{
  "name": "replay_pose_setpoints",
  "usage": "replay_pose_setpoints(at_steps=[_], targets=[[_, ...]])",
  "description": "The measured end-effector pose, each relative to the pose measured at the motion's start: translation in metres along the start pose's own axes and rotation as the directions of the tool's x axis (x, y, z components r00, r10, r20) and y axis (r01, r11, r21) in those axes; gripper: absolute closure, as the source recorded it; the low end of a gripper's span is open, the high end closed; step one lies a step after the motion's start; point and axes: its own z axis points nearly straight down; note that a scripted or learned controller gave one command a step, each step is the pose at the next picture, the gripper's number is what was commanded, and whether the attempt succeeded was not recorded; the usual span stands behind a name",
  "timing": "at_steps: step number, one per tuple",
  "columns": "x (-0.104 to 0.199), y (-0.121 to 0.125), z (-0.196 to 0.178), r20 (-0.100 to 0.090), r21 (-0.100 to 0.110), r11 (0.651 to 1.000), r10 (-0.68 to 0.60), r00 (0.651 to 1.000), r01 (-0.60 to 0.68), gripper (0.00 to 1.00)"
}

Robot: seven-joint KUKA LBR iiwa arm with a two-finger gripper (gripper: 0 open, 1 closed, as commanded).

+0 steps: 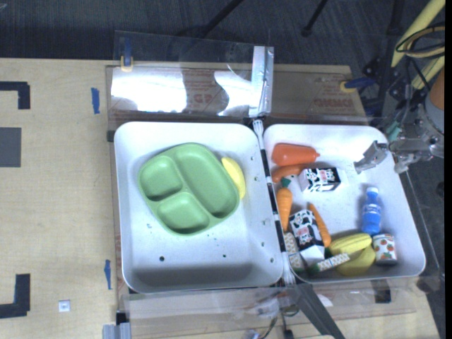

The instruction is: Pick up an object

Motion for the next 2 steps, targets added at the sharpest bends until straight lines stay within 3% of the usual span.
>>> replay_pose_setpoints(at_steps=[1, 2], targets=[[-0.042, -0.026, 0.107, -0.005, 0.001, 0.996, -0.090, 0.996, 0.090, 0.00], [-0.035, -0.034, 0.140, -0.011, -0.007, 0.991, -0.137, 0.990, 0.137, 0.00]])
